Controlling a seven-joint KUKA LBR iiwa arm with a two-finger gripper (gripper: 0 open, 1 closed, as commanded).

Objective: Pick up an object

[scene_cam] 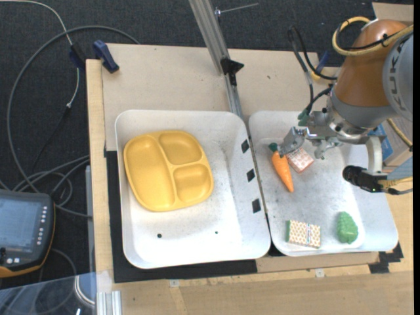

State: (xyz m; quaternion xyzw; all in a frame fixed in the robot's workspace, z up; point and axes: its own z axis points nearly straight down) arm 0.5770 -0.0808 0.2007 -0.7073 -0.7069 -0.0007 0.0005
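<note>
While the arm leans in over the right bin (374, 205), its gripper (303, 146) hangs low above a small pink-checked packet (301, 161), and from here I cannot tell how its jaws stand. Touching that packet lies a toy carrot (283, 170). Nearer the front rim sit a patterned pouch (304, 233) and a green lump (347, 228). A yellow divided tray (168, 170) rests in the left bin (197, 241).
</note>
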